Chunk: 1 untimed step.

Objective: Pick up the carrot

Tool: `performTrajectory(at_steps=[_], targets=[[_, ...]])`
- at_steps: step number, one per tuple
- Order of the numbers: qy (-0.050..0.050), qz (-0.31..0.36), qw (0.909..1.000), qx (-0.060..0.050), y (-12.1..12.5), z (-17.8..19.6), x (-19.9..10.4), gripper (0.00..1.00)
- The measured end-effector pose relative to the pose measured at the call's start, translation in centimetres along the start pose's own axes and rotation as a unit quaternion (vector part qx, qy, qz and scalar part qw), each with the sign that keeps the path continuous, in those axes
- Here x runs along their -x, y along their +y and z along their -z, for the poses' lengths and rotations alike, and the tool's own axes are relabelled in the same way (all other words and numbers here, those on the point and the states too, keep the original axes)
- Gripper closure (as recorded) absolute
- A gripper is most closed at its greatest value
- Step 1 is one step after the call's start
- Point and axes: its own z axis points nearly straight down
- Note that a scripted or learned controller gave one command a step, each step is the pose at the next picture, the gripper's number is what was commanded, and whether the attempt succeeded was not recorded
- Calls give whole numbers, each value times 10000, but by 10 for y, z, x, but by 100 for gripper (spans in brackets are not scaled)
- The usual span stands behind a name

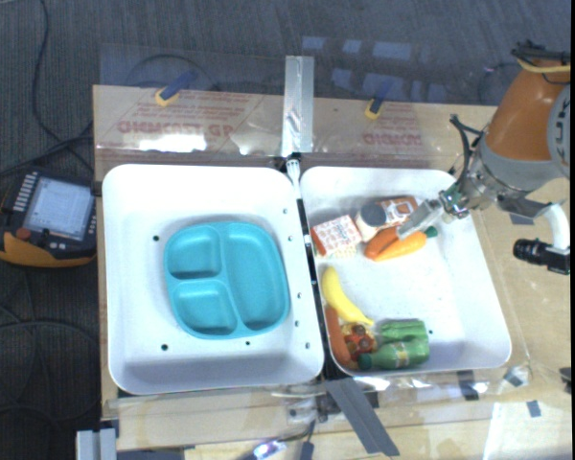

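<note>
Orange carrot [397, 246] is lying in the right bin [479, 300], in its upper half, tilted with one end toward the bin's centre wall and the other toward the right rim. Just above it, a small brown-and-white package [387, 211] is sitting, and to the left a red-and-white checked box [333, 235] is resting near the centre wall. The gripper [418, 222] is reaching in from the right at a slant, its tip sitting right at the carrot's upper edge; how far the jaws are standing apart cannot be told, nor whether they have hold of anything. The arm's grey wrist and orange band [522, 113] are hanging over the bin's upper right corner. Lower in the same bin a banana [339, 297] is lying beside a green item [399, 343] with some red pieces. The left bin [134, 286] is holding a blue divided tray [226, 278].
</note>
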Motion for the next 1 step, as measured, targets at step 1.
performTrajectory(at_steps=[1], targets=[[7, 1269, 9919, 1, -10, -47, 25, 0]])
